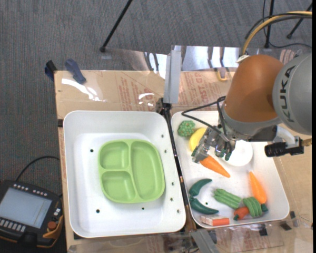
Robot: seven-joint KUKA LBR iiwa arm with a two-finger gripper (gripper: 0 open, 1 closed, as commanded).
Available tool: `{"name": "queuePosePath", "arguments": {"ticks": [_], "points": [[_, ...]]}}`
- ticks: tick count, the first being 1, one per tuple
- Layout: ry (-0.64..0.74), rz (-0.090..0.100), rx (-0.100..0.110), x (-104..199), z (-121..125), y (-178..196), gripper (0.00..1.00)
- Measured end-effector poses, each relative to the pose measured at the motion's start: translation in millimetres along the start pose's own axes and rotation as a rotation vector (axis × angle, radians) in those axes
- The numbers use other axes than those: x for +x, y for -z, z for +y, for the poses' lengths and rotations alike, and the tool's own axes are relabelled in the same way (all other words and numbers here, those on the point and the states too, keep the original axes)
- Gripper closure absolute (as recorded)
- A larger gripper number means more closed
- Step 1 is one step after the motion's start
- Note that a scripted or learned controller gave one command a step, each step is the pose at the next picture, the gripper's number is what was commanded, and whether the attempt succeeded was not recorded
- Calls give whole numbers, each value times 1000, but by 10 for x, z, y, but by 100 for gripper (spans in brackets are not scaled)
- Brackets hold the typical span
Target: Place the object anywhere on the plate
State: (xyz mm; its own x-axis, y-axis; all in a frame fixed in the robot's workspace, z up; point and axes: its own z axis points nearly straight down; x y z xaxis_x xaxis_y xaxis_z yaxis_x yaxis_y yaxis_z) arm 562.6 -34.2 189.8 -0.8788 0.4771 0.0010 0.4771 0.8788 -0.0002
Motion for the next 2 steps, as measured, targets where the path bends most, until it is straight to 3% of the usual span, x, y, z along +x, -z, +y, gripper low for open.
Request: {"name": "queuePosePath", "arguments": {"ticks": [1, 2], "points": [[116, 1, -1, 223, 679, -32, 100], [74, 0, -2, 517, 1344, 82, 100]]}}
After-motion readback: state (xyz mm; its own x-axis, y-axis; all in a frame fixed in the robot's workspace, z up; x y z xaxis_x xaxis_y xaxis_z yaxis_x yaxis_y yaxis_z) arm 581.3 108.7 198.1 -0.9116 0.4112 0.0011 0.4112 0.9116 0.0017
